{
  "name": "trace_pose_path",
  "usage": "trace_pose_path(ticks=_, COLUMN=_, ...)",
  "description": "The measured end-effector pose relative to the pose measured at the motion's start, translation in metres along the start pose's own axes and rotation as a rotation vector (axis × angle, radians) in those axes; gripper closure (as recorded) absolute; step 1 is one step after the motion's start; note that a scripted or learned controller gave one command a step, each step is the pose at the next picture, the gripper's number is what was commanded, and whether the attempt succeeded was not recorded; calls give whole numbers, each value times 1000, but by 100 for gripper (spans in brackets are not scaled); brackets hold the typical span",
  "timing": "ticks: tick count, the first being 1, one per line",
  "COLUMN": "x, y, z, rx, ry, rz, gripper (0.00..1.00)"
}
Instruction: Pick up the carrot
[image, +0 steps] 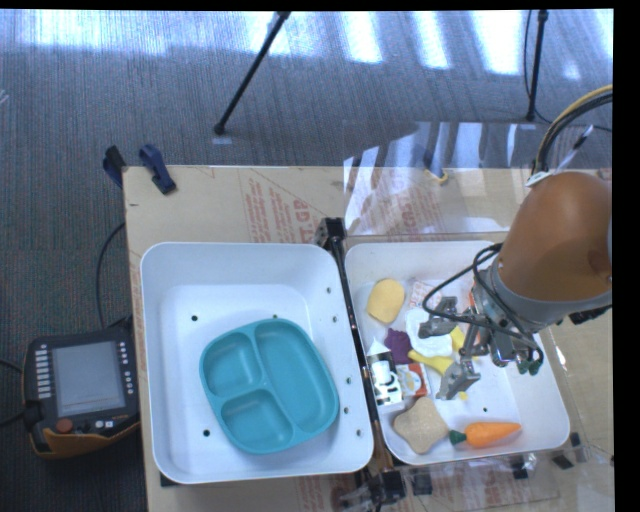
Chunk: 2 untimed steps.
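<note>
I am hovering my tool (462, 377), its fingers spread and holding nothing, over the right bin (549, 400), while the carrot (488, 434) is lying just below-right of it by the near wall, long axis left-right.

— What's in the left bin (180, 290)?

— A tray (268, 385), lying toward its near right.

— And the right bin (540, 400)?

— The carrot (490, 433) lies at the near edge, bread (421, 424) just left of it. The gripper (462, 378) hangs above and behind them. A lemon (386, 299) sits farther back, on the left.
</note>
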<state>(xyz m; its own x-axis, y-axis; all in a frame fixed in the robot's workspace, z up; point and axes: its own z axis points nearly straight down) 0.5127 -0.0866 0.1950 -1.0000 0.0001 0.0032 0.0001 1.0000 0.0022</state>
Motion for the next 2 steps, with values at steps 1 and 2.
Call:
trace_pose_path(ticks=1, x=39, y=-60, z=71, rx=-1, ry=4, rz=-106, gripper=0)
trace_pose_path(ticks=2, x=-29, y=-126, z=56, rx=2, ry=-7, rz=-73, gripper=0)
